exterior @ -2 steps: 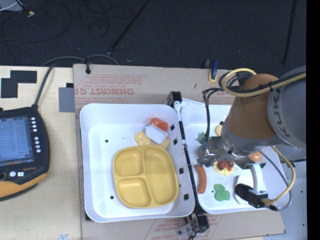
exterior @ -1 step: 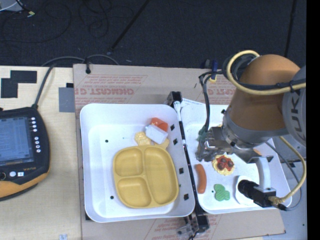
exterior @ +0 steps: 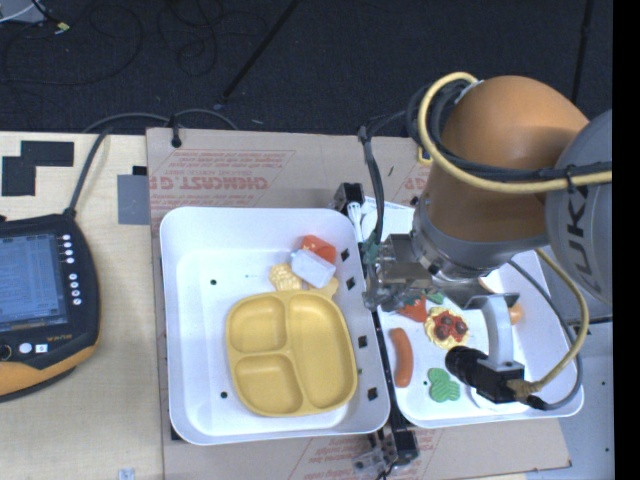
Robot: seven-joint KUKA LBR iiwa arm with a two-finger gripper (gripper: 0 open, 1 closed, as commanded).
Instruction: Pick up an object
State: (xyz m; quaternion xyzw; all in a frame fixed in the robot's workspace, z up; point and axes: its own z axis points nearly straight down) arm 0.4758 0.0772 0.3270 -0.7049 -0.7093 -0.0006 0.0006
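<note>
My gripper [exterior: 398, 286] hangs low over the left part of the right bin [exterior: 560, 400], close to the wall between the two bins; the big grey and orange wrist hides most of it. Just below it lie a small red piece [exterior: 415, 312] and a round pizza-like toy [exterior: 446, 325] with red spots. A reddish sausage [exterior: 402, 356] lies along the bin's left side, and a green leafy toy [exterior: 443, 385] sits near the front. A small orange piece [exterior: 515, 314] peeks out at the right. Nothing is seen held.
The left bin [exterior: 190, 268] holds a yellow divided plate [exterior: 291, 354], a red and white block [exterior: 315, 260] and a small yellow waffle-like piece [exterior: 284, 278] behind the plate. A handheld control pendant [exterior: 40, 293] lies on the bench at far left.
</note>
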